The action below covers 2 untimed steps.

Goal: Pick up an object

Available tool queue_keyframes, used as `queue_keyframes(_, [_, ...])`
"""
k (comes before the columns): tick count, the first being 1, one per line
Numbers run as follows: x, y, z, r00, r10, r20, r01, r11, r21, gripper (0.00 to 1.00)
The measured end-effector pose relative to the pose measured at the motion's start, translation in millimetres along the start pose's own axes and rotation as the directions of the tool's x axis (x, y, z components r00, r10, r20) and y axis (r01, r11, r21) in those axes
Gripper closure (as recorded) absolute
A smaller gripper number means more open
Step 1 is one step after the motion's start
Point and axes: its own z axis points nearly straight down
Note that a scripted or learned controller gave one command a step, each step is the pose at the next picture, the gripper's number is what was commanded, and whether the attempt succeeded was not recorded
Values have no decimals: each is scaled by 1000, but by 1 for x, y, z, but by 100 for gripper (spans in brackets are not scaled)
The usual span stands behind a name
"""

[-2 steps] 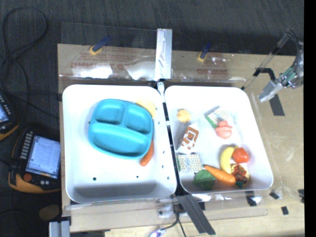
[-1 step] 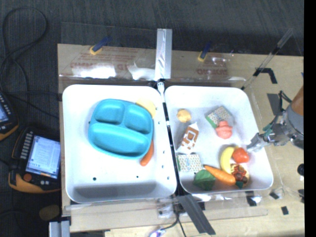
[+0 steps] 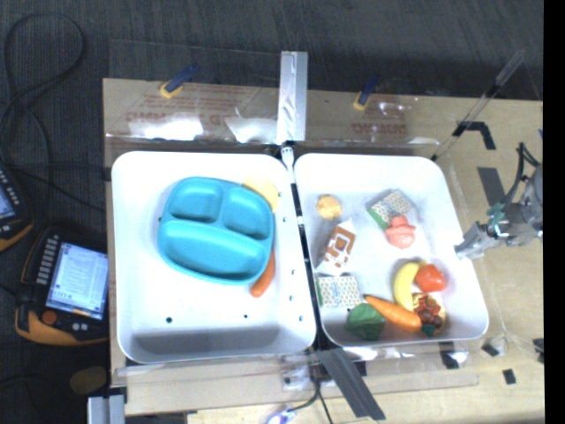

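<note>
We see the claw just outside the right bin's rim; whether it is spread, we cannot tell. The tomato and banana lie nearest, inward and lower. We should descend squarely over 1 item.

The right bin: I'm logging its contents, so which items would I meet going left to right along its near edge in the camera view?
Patterned square packet → green toy vegetable → orange carrot → yellow banana → red tomato.
</note>
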Motion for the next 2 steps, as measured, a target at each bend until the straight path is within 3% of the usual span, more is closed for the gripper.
queue_keyframes(1, [1,-1,90,938,347,-1,-347,938,4,100])
queue_keyframes(2, [11,0,-15,963,268,1,-268,963,1,100])
